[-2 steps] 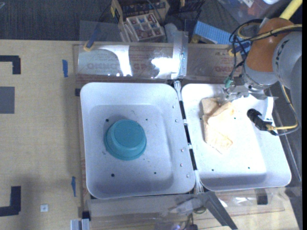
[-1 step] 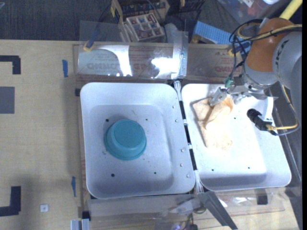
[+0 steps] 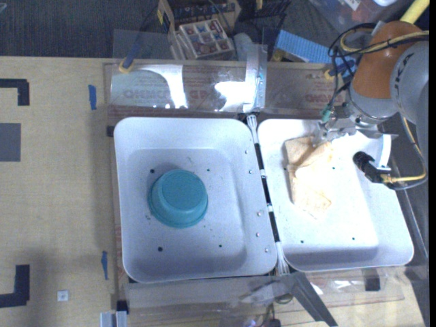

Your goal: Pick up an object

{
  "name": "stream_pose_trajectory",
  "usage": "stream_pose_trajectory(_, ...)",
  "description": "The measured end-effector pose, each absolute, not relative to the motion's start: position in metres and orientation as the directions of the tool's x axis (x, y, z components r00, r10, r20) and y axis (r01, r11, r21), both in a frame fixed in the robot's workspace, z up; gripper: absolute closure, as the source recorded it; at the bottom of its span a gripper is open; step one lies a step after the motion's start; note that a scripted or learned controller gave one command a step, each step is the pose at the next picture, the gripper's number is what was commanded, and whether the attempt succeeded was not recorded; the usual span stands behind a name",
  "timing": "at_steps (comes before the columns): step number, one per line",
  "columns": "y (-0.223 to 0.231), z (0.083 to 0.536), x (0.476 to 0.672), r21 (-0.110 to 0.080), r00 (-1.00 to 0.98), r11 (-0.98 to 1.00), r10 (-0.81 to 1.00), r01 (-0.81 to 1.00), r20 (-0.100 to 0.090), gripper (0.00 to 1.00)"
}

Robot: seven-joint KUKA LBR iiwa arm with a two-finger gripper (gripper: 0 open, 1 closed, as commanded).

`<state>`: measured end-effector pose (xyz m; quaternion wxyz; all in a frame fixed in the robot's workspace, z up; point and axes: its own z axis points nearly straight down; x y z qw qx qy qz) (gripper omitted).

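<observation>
A crumpled tan cloth (image 3: pixel 310 176) lies in the right bin (image 3: pixel 354 240), in its upper left part. My gripper (image 3: pixel 325 133) is at the cloth's upper right corner, near the bin's far wall, and the cloth there rises up to meet its tip. The grey arm with the orange band (image 3: pixel 378 73) reaches in from the upper right. A teal bowl (image 3: pixel 178 197) sits upside down in the left bin (image 3: pixel 136 148), left of its middle and far from the gripper.
A black cable and connector (image 3: pixel 371 167) hang over the right bin's right side. Cardboard under clear plastic (image 3: pixel 204 87) runs behind both bins. The wooden bench (image 3: pixel 54 203) stretches to the left.
</observation>
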<state>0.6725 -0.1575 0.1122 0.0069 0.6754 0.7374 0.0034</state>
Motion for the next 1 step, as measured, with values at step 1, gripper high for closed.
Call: stream_pose_trajectory(1, -0.082, 0.2277, 0.6675, 0.001, -0.084, 0.084, 0.996, 0.996, -0.001, 1.0)
